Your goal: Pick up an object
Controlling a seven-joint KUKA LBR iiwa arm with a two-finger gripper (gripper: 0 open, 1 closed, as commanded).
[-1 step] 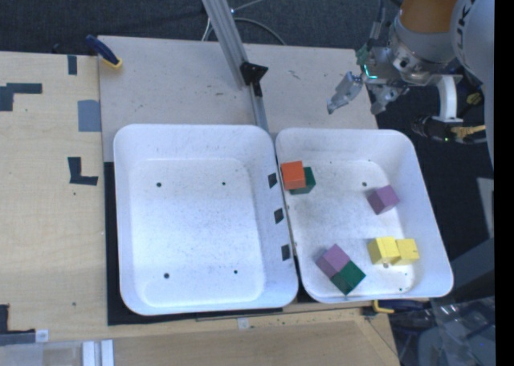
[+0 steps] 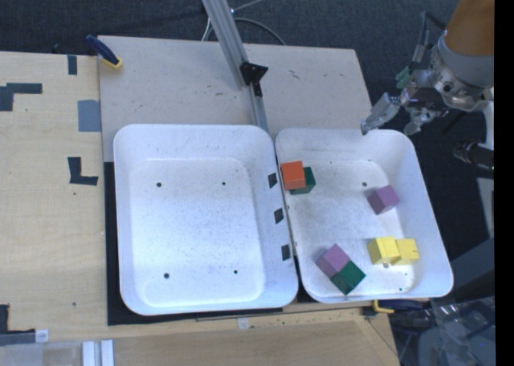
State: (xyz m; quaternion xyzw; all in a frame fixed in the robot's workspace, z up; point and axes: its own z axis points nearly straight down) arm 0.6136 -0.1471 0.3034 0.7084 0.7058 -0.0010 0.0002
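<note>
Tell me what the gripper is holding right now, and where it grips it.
Nothing: the gripper hangs above the right bin's far corner, apart from every block.

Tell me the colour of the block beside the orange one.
Green: the block touches the orange block, seen in the camera view.

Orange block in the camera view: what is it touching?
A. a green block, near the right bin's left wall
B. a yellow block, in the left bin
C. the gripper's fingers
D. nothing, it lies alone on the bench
A. The orange block lies against a green block in the right bin, close to its left wall, while the gripper is above the bin's far rim.
</note>
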